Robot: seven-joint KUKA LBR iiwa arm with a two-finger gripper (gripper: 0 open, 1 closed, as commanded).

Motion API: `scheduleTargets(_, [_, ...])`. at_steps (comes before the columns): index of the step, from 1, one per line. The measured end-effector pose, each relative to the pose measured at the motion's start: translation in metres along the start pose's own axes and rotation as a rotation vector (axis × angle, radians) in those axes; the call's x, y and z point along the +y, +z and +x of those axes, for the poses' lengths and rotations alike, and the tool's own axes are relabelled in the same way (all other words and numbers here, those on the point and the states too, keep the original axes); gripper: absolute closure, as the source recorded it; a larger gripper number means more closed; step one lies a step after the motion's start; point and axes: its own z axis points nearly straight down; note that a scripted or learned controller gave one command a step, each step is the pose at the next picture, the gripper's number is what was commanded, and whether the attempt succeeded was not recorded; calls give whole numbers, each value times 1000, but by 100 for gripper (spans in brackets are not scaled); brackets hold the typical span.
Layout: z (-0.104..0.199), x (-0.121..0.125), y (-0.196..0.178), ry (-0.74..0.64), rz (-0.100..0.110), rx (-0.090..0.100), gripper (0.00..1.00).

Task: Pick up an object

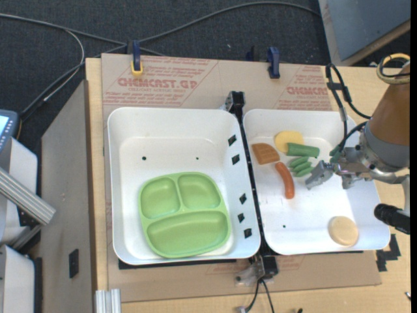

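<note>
The hand (317, 175) is hovering with nothing visibly held, its opening impossible to tell, beans (301, 159) and sausage (286, 180) lying just beside it, pickup not yet made.

Divided plate (186, 212) in left bin (124, 175); food pieces (290, 158) in right bin (365, 230)

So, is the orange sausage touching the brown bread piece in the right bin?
Apart. The camera view shows white bin floor between the orange sausage and the brown bread piece.
</note>
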Motion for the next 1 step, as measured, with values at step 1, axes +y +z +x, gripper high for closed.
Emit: scheduleTargets(1, [0,3,-7,-4,-14,-2,0])
